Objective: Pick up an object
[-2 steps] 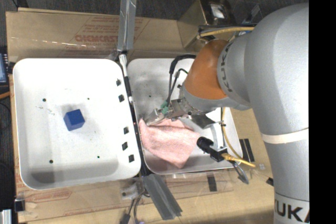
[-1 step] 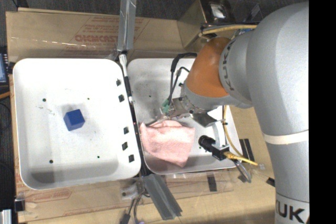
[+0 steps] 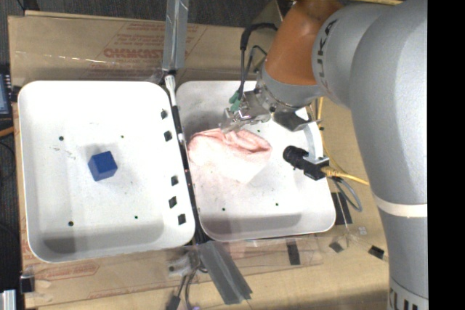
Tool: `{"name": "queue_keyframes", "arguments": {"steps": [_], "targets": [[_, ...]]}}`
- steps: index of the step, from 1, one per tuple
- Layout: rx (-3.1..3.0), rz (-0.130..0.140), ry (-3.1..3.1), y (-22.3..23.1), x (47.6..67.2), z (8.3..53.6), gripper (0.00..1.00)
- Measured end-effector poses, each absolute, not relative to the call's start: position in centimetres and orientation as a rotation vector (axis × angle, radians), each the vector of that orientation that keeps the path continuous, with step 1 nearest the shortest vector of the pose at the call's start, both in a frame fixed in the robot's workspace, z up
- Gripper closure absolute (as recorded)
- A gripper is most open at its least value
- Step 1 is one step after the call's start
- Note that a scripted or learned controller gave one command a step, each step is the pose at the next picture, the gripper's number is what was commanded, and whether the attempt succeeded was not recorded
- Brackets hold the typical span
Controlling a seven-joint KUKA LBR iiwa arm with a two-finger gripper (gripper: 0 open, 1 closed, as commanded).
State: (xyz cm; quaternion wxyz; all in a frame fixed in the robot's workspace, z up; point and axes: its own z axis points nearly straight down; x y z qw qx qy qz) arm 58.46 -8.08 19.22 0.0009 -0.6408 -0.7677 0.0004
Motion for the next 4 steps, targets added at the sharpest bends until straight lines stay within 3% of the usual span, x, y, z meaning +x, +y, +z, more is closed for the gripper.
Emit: {"name": "queue_keyframes", "arguments": {"steps": [1, 2, 3, 4], "targets": [[-2.012, 0.002, -2.41, -8.1, 58.4, 19.2, 0.0], [-1.919, 0.001, -2.486, -13.0, 60.5, 9.7, 0.0], [-2.129, -0.003, -2.314, -14.5, 61.3, 9.5, 0.0], [-2.006, 0.0, -2.418, -13.1, 58.6, 24.6, 0.0]]}}
